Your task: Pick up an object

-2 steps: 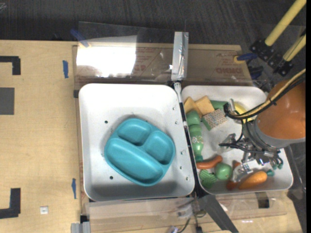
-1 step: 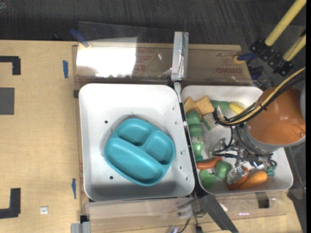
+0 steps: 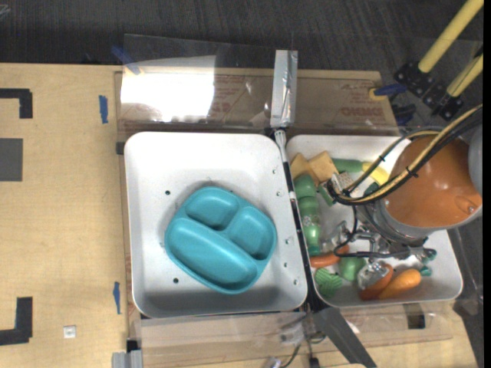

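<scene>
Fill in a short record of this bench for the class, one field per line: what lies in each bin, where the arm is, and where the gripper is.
left bin: one teal plate with three compartments, lying near the middle
right bin: a crowded pile of small toys, green, orange and yellow
arm: reaches in from the right, over the right bin
gripper: low among the toys in the right bin; no object seen held
task state: no object lifted yet

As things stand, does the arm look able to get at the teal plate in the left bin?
Probably yes. The teal plate lies alone in the left bin, nothing over it. The gripper is down among toys in the right bin, so the arm must lift and cross the divider.
</scene>
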Robot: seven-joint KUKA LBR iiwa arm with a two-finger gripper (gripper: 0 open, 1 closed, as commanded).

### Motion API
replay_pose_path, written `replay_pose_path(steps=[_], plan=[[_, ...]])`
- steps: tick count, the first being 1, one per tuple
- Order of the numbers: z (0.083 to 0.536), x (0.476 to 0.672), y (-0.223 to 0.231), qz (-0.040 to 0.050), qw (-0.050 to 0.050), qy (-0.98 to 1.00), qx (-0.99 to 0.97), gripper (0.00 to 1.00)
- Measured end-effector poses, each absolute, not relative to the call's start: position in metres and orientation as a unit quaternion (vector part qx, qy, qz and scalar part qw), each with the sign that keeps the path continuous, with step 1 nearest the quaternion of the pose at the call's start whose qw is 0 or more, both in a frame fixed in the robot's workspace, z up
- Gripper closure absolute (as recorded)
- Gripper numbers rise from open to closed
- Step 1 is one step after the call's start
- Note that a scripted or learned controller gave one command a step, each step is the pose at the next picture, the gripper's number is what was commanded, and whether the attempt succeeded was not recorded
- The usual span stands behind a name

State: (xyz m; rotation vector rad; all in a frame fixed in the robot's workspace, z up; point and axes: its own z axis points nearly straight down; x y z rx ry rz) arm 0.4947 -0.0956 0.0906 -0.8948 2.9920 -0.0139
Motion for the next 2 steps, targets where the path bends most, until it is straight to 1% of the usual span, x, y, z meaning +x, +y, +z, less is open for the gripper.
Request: replay_pose_path(steps=[1,2], plan=[[0.1,0.605,-0.108,-0.0004,0.005,0.951,-0.308,0.0],[0.089,0.603,-0.12,-0.0013,0.006,0.894,-0.449,0.0]])
